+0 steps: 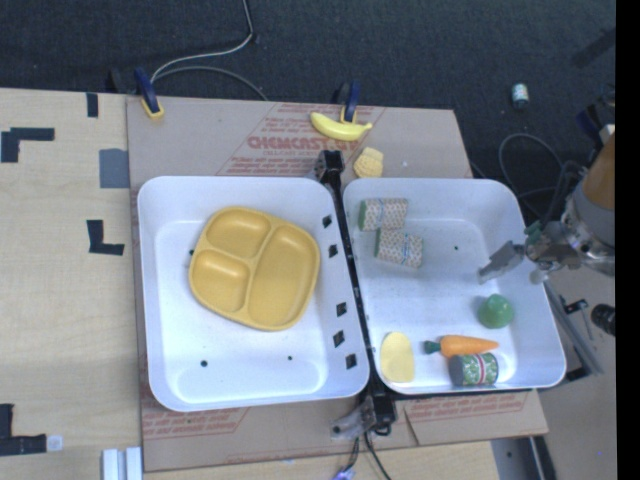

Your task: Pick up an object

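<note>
Presently we logged the gripper [512,258] at the right bin's [455,193] far edge, jaws state indeterminable, just above the green ball [495,311]. We judged risk: ball rolling toward the carrot [467,345] under off-centre descent.

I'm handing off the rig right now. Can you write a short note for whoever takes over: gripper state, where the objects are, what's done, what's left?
Gripper: at the right bin's right edge, just above the green ball. Nothing visibly held; whether it is open or shut is unclear.
Right bin: two patterned blocks near the top left; green ball at right; carrot, small can and pale yellow piece along the bottom.
Left bin: yellow divided plate.
Outside, on the cardboard above the bins: banana and a yellow block.
Done: no pick yet.
Left: grasp and lift one object; the green ball looks nearest.
</note>
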Robot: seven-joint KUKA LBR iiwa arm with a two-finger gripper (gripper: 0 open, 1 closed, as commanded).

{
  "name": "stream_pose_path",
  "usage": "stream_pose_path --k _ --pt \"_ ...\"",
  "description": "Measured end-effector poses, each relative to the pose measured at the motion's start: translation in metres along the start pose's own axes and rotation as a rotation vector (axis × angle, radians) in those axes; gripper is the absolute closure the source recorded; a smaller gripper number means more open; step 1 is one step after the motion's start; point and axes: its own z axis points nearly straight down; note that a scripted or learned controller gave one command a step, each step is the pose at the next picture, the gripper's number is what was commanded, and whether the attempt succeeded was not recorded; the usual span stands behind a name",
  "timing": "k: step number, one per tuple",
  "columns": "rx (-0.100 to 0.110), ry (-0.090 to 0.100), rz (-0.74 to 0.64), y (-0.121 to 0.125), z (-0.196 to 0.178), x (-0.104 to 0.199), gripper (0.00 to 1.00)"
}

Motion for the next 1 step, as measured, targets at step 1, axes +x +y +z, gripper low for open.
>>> stream_pose_path --k 1 --pt "-0.001 0.000 0.000 -0.0073 0.1103 -0.0053 0.00"
